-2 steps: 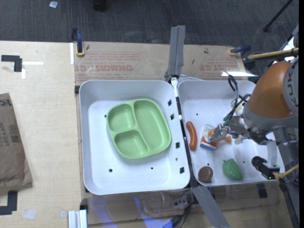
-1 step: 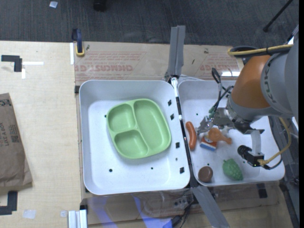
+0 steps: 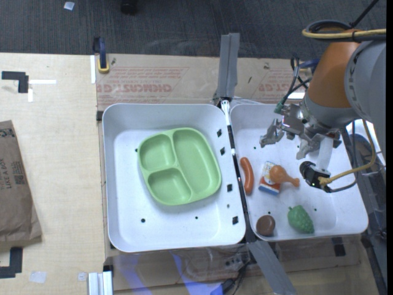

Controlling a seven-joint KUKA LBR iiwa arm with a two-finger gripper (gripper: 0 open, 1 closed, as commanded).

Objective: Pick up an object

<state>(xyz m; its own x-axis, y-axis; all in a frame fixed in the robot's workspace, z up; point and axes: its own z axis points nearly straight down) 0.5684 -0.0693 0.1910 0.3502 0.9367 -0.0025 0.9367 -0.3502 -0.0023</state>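
From my remote station I saw the grey arm reaching in from the right, its orange band above the wrist, with the gripper hanging over the upper part of the right bin. Its fingers were spread apart with nothing between them, well above the bin floor as far as I could judge.

The objects to pick all lay in the right bin. A toy sausage lay lengthwise near the divider between the bins. Just right of it, a toy chicken drumstick rested on or against a small white, red and blue box, the two touching. Nearer the front wall sat a brown round piece, and beside it a green bumpy toy, possibly a bunch of grapes; the two were close but apart. The gripper stood above and slightly behind the drumstick, not touching any of them.

The left bin held a light green divided plate with three compartments, lying flat and turned at an angle. A brown paper bag lay on the bench at the far left.
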